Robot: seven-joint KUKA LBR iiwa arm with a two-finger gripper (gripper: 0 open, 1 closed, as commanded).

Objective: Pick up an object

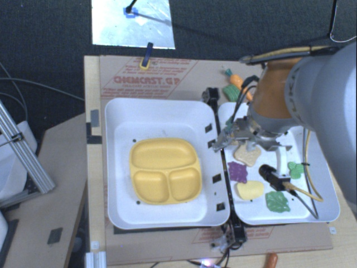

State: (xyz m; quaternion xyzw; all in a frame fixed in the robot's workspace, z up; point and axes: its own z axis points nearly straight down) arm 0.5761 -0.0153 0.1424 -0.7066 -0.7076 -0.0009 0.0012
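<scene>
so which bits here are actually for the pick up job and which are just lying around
For the job:
- gripper, over the right bin
- beige toy
- purple toy
- yellow toy
- green toy

Lying about:
- yellow divided tray in the left bin
- carrot toy on the cardboard
- foil sheet

bright, even overhead light, glare on the foil sheet point(133, 15), soft focus, arm point(318, 88) blurred close up.
</scene>
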